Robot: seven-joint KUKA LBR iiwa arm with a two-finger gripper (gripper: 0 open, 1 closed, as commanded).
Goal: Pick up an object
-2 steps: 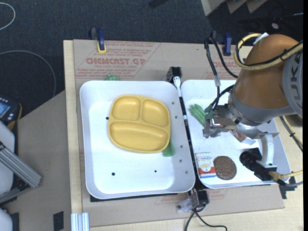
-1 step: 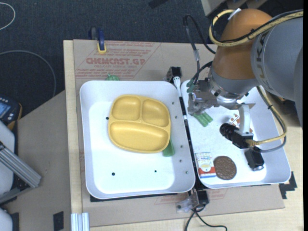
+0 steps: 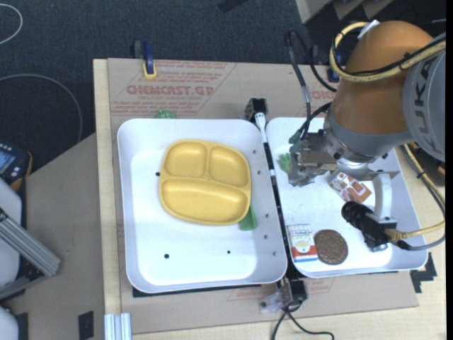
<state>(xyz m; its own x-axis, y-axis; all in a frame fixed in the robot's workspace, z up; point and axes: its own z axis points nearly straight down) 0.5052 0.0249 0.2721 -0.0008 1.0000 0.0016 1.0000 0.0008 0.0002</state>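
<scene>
1. A small green piece (image 3: 285,163) is lying in the right bin (image 3: 311,207), close to its left wall and toward the far end.
2. The gripper (image 3: 306,167) is sitting just to the right of that green piece, low over the bin floor. Whether the claw is apart or together cannot be told from this angle, and nothing is visibly clamped in it.
3. An orange-and-white packet (image 3: 350,187) is lying just to the right of the gripper, partly under the wrist.
4. A brown round disc (image 3: 330,246) is resting at the near end of the same bin, and a small white card with red print (image 3: 300,238) is lying just to its left, close to touching it.
5. The grey arm with its orange band (image 3: 379,69) is reaching in from the right and covering the far right part of this bin.
6. In the left bin (image 3: 141,211), a yellow divided plate (image 3: 205,183) is sitting toward the far side, and a green scrap (image 3: 248,222) is poking out from under its near right edge.
7. Both bins are standing on a brown board (image 3: 177,83) with red lettering, and a blue-and-yellow clamp (image 3: 148,59) is gripping its far edge.
</scene>
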